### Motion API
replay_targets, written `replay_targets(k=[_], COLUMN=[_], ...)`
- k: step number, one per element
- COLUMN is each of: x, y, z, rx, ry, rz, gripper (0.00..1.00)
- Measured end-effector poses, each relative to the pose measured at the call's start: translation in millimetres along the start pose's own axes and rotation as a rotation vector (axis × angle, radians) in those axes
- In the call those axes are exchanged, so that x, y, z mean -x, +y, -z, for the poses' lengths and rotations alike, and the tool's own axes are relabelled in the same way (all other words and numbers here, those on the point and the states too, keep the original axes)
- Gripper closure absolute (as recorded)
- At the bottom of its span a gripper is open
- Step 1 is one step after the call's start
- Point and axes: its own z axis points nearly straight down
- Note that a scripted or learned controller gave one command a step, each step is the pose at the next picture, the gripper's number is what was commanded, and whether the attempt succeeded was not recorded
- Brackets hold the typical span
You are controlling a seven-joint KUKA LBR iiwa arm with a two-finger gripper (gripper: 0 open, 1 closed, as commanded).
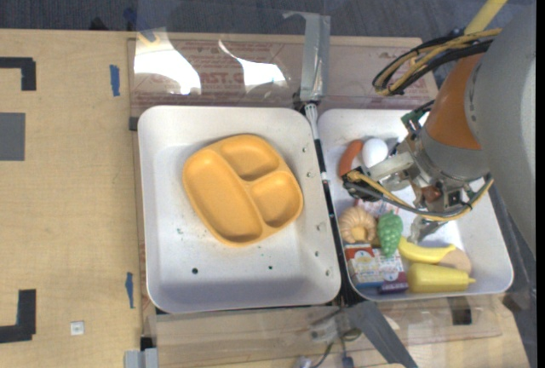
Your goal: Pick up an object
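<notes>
The right bin (494,226) holds several toy foods. A white egg (374,152) lies beside a red-orange piece (350,157) at the back left. Nearer the front are a tan croissant (358,224), a green bunch (389,232), a banana (426,253), a yellow block (438,277) and a small printed box (373,265). My gripper (423,203) hangs low over the middle of this bin, just right of the green bunch and above the banana. Cables and the wrist cover its tip. Nothing can be seen held in it.
The left bin (162,187) carries an orange divided plate (243,187). A raised rim (322,187) separates the two bins. The grey arm with its orange band (451,115) and looped cables covers the right bin's back right. Tan bench lies to the left.
</notes>
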Motion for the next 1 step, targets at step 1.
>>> replay_targets(k=[1], x=[41.6], y=[1.5], z=[-0.4], rx=[-0.001], ry=[0.0], rz=[0.131], gripper=[0.0])
